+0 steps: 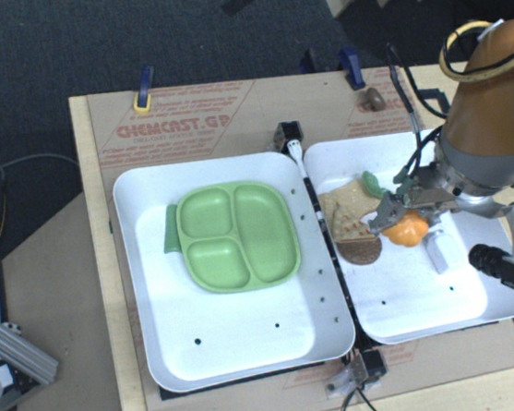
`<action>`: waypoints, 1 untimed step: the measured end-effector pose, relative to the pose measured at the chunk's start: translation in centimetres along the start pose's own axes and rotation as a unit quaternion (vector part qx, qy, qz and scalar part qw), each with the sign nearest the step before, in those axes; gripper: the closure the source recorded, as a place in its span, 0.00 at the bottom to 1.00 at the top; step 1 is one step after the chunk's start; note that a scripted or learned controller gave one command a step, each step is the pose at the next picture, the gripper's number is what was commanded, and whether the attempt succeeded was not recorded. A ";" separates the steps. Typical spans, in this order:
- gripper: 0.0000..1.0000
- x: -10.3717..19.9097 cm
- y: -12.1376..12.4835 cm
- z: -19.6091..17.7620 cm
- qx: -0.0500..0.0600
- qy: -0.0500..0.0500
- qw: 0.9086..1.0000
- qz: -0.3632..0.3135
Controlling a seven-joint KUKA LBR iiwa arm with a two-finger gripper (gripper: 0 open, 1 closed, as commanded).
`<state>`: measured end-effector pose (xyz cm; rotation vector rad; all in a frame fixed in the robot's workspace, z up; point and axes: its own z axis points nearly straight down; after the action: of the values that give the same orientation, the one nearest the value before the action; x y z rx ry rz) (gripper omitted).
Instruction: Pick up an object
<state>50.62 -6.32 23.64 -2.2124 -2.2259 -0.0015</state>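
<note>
Closest to the lens, the left bin [146, 288] carries a pale green divided plate [238, 235] with three compartments, sitting flat. Over in the right bin [456, 310], the tool [390, 216] is down low, and whether it's open or closed I can't tell from this angle. Right at its tip sits a small, rounded orange object [409, 230], glossy, touching or just under the metal. Beside it lies a brown flat piece [346, 212], a dark brown round thing [362, 252] and a green scrap [368, 181]. Cardboard covers the surface [106, 265]
</note>
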 end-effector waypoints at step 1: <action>1.00 5.3 -0.9 -0.5 0.001 0.000 1.000 0.000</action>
<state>49.69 -1.05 24.16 -2.2107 -2.2260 -0.0004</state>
